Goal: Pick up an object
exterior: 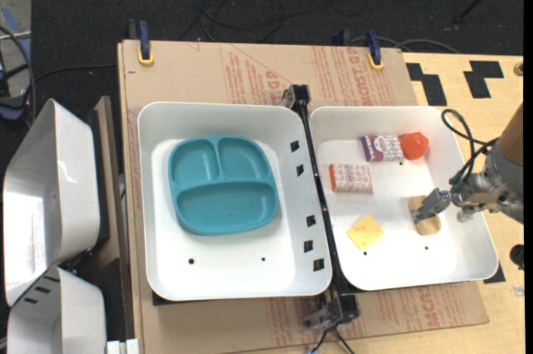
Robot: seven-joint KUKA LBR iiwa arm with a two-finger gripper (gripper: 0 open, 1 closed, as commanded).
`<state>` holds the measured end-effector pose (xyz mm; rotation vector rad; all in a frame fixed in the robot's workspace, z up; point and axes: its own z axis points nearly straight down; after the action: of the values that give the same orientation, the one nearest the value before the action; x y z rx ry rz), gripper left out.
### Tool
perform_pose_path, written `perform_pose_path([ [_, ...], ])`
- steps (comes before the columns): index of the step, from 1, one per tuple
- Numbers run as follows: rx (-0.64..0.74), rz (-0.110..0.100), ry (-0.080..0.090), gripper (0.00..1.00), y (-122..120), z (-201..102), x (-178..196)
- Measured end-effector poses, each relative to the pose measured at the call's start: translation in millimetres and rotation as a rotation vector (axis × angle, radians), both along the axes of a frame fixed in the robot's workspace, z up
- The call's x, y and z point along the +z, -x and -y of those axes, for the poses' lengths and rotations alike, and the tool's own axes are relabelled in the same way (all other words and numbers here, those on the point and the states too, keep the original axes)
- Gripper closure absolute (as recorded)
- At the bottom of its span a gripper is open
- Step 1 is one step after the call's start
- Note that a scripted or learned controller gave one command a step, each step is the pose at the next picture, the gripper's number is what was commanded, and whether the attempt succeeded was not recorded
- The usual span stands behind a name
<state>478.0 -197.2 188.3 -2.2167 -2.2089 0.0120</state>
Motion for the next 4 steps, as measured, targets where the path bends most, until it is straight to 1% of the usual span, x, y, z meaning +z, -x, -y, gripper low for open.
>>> perform_pose_path([
  [1, 0.005, 0.013, 0.003, 0.0, -3, -1, 7],
  [2, 0.004, 0.01, 0.001, 0.0, -11, -8, -43],
  [3, 0.002, 0.022, 0.008, 0.0, -13, -7, -91],
  [4, 0.0, 0.032, 0.016, 1.0, -15, -4, -78],
])
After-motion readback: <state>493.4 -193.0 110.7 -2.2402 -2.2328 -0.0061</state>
